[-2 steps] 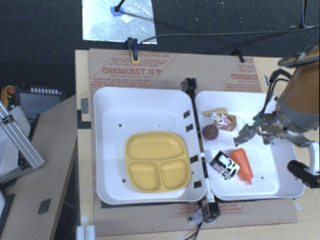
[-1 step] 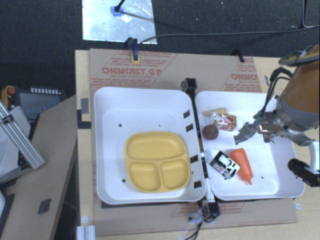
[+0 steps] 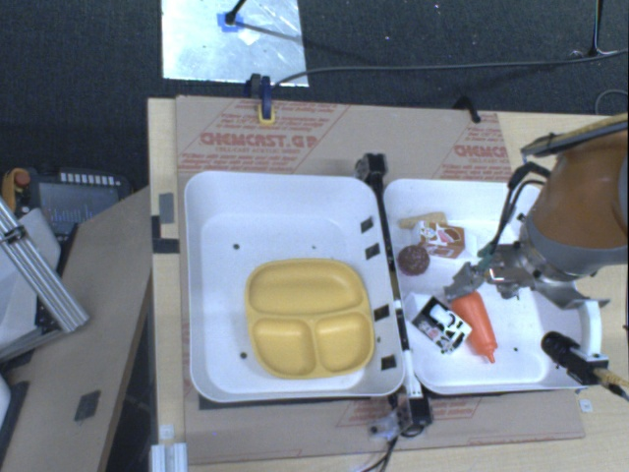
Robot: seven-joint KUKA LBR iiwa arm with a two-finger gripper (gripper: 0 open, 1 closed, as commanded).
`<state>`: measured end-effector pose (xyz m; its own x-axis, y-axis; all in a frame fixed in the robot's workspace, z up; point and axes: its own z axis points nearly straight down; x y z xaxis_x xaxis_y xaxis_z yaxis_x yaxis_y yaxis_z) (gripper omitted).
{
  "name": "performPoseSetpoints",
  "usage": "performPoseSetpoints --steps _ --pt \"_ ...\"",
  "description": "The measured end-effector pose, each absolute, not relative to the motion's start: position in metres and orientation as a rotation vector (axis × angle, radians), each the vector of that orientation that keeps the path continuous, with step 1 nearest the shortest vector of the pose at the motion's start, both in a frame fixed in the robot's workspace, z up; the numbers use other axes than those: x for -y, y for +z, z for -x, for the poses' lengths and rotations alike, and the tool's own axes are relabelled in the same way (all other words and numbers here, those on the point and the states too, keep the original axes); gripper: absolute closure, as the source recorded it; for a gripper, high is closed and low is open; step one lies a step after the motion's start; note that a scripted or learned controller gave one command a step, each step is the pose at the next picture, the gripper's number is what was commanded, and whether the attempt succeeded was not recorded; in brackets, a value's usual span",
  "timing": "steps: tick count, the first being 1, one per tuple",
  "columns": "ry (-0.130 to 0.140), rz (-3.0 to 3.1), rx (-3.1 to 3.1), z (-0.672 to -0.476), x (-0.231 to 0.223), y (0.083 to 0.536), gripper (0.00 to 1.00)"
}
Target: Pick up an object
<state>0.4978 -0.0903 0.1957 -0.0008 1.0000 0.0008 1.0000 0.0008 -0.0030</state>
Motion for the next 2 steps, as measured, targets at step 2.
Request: performPoseSetpoints --steps 2 --pt "-0.023 2.230 2.234 -0.501 0.094 0.102 0.00"
